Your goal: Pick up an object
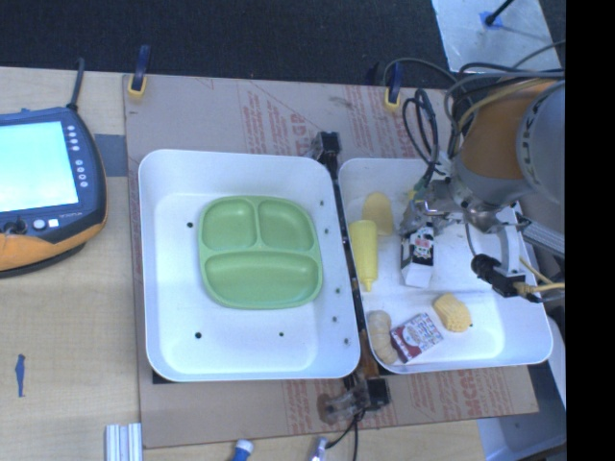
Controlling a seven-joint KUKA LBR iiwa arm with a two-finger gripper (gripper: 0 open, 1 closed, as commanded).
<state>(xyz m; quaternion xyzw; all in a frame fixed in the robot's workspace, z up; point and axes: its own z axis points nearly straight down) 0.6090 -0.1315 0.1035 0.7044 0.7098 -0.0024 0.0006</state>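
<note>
Carton [419, 257]: small, white, boxy, with a dark printed panel on its upper face; stands in the right bin [524, 349], roughly mid-bin, directly under the gripper [423, 221]. Cannot tell whether the gripper's fingers are spread or closed, nor whether they touch the carton; the wrist and cables hide them.

Landmark for positions: right bin.

Far to the left of the right bin, a teach pendant [43, 185] with a lit screen lies on the bench. Immediately left of the right bin sits the left bin [168, 344], edges nearly touching; it holds a green divided plate [259, 253], lying flat near its centre.

Inside the right bin, along its left wall: a yellow bottle-shaped toy [364, 251], lying lengthwise, with a second pale yellow piece [379, 207] just behind it. Near the bin's front-left corner: a tan oblong piece [381, 335], touching a red-and-white packet [415, 336]. Just right of the packet, a yellow lumpy item [452, 312].

The arm [504, 137], grey with its orange band, overhangs the bin's rear right part.
</note>
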